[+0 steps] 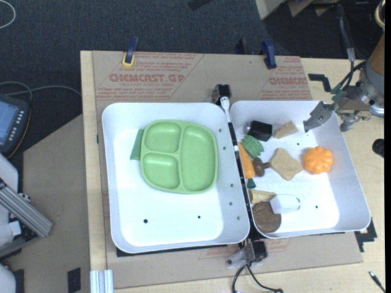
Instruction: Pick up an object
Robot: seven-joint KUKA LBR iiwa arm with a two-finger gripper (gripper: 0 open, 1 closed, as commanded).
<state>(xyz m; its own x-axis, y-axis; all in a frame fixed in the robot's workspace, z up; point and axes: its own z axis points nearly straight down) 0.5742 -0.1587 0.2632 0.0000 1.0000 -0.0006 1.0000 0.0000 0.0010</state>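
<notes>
Nearest target: the orange pumpkin-shaped toy (318,159) sits in the right bin (348,182), toward its three o'clock side, with bare white floor around it. It looks to me like the easiest pick, since nothing crowds it.

Close neighbour: a tan bread-like slab (286,163) lies just beside the pumpkin at its nine o'clock, apart from it, tilted on the floor.

Other candidates: a small tan wedge (285,129) and a black block (260,129) lie toward the bin's twelve o'clock; a green leafy piece (251,145), an orange carrot-like stick (246,162) and a brown piece (261,165) bunch together along the nine o'clock wall; a brown round disc (266,216) and a white piece (286,204) sit near six o'clock.

Hand: the hand (331,117) hovers over the bin's one o'clock corner, fingers spread apart, nothing between them.

Gap to cover: the pumpkin lies at roughly six o'clock from the hand, near but not under it.

How to do it well: I'd bring the hand straight over the pumpkin's middle before lowering, keep the fingers wide enough to straddle its round body, and close across its widest part.

Risk: a rounded toy can squirt out if pinched off-centre, and drifting toward nine o'clock could nudge the bread slab.

Left bin (122,163): holds a green divided plate (179,156); it plays no part in this step.

Desk (183,72): cardboard-covered, clamped at twelve o'clock.
</notes>
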